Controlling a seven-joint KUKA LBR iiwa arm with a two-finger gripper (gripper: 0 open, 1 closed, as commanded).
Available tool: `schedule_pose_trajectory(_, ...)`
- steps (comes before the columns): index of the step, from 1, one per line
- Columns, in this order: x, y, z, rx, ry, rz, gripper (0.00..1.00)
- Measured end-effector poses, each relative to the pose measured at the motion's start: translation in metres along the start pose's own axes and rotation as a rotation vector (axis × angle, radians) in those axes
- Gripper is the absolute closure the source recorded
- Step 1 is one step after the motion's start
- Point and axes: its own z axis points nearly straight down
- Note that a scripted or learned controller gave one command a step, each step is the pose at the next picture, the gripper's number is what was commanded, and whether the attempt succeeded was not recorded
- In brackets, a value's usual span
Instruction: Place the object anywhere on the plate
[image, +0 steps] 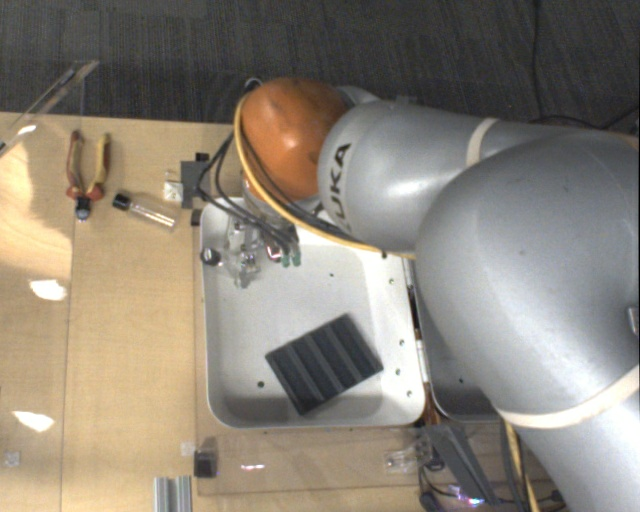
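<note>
- One white bin (215, 330) was seen plainly at frame centre; a second bin (450, 395) at about 4 o'clock from it was largely covered by the grey arm (500, 250).
- A dark ribbed rectangular object (323, 363) was noted lying flat on the floor of the near bin, toward its 5 o'clock corner, set at a slant.
- The gripper (243, 262) was recorded over the 11 o'clock corner of the same bin, well apart from the ribbed object.
- Whether the gripper was wide or narrow could not be told; nothing was seen held in it.
- The orange band (290, 135) was seen just above the gripper, at 12 o'clock of the bin.
- Red-handled pliers (86, 170) and a small clear vial (145, 210) were noted on the wooden bench (120, 360), at 10 o'clock from the bin.
</note>
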Motion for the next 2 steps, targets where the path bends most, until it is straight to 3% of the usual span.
schedule_pose_trajectory(1, -0.014, 0.006, -0.122, -0.010, 0.010, -0.224, 1.00)
schedule_pose_trajectory(2, 0.000, -0.049, -0.020, -0.008, 0.016, -0.116, 1.00)
